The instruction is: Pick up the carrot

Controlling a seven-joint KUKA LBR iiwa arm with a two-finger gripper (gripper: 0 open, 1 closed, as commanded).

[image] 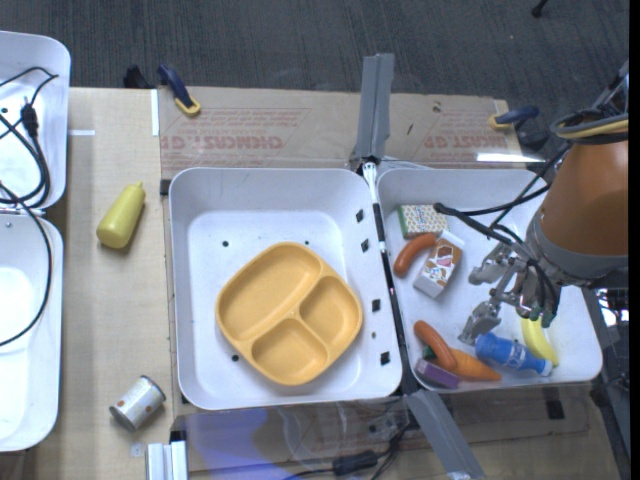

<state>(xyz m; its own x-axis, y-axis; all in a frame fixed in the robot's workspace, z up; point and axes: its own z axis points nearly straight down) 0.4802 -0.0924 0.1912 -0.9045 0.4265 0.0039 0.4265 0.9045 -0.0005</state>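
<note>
The carrot (pixel 452 352) is seen lying in the right bin (pixel 585 368), near its front wall. The end effector (pixel 492 306) hovers just above — nothing held, finger state indiscernible. The approach step is judged underway; descent is needed.

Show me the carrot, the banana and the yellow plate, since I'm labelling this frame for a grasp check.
carrot (pixel 470 366): camera view, middle of its orange body in the right bin.
banana (pixel 540 340): camera view, middle of its yellow curve.
yellow plate (pixel 262 298): camera view, floor of its largest compartment, left bin.
</note>
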